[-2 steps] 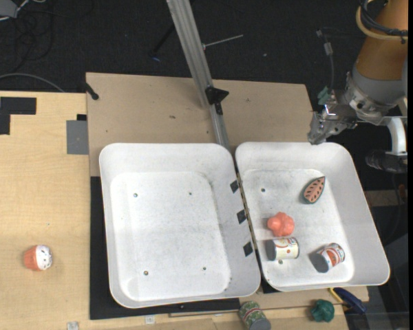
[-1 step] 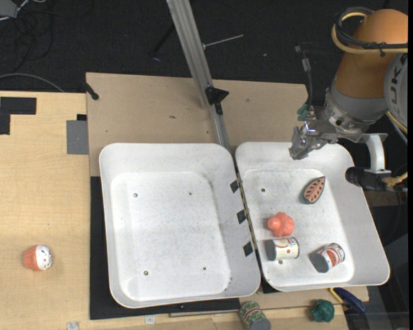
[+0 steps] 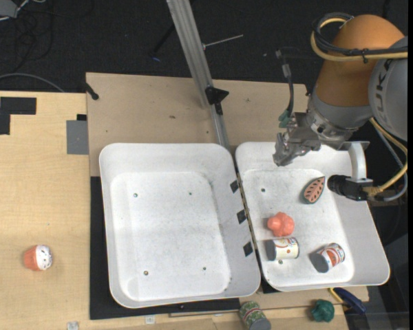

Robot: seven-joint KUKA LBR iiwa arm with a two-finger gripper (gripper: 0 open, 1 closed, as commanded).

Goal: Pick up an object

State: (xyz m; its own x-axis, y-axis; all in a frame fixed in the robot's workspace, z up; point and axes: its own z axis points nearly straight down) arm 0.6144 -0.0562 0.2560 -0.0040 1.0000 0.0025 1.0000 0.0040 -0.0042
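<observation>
The pincer (image 3: 287,154) hangs over the right bin's (image 3: 358,270) far edge, its state impossible to tell; a red ball (image 3: 281,223), two cans (image 3: 283,248) and an oval lie within.

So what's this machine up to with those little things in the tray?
A robot arm reaches in from the right, and its gripper hangs over the far end of the right bin, holding nothing. It is meant to pick something up. In that bin lie an oval brown thing, a red lumpy toy, a small white can and a red-and-white can. The left bin sits beside it.
</observation>
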